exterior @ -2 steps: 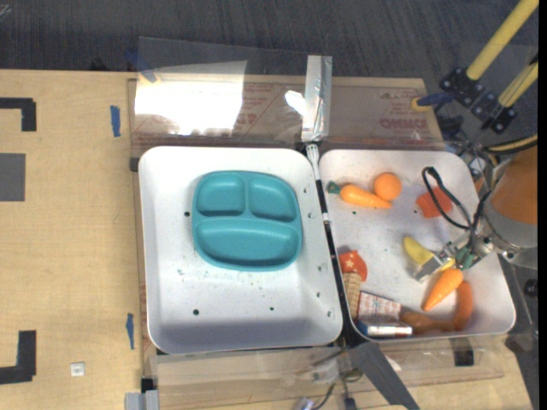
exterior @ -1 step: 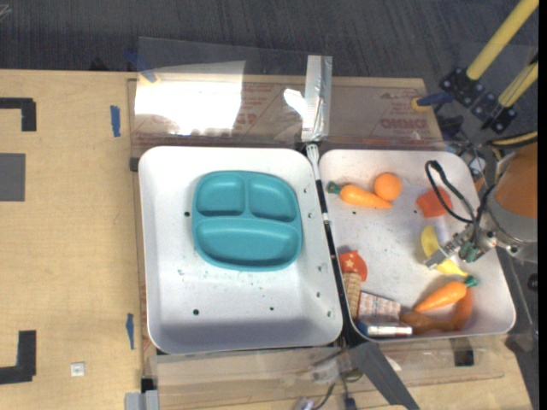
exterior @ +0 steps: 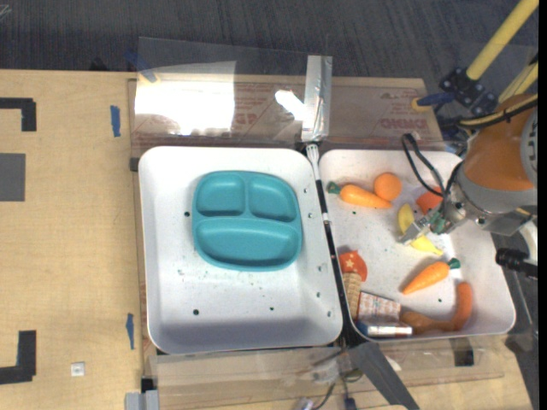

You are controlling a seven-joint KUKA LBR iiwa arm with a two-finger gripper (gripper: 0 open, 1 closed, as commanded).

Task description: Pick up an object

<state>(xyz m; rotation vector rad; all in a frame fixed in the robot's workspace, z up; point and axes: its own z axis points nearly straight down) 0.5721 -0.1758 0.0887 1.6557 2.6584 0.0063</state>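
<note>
Hand [exterior: 425, 227] over yellow toy [exterior: 425, 243]; carrot [exterior: 425, 277] tip points lower-left.

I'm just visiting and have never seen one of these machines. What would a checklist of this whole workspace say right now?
Surface: tan bench bearing two shallow white bins, the left bin and the right bin.
Job's things: in the right bin, two toy carrots, an orange ball, a yellow piece, a red-and-white item, a sausage-shaped toy and a small box.
Clutter: teal divided plate in the left bin.
Hand: hand low over the yellow piece; grip unclear.
Cables: black cable looping over the right bin's far rim.
Surroundings: clear plastic sheet behind the bins, dark carpet, yellow pole.
</note>
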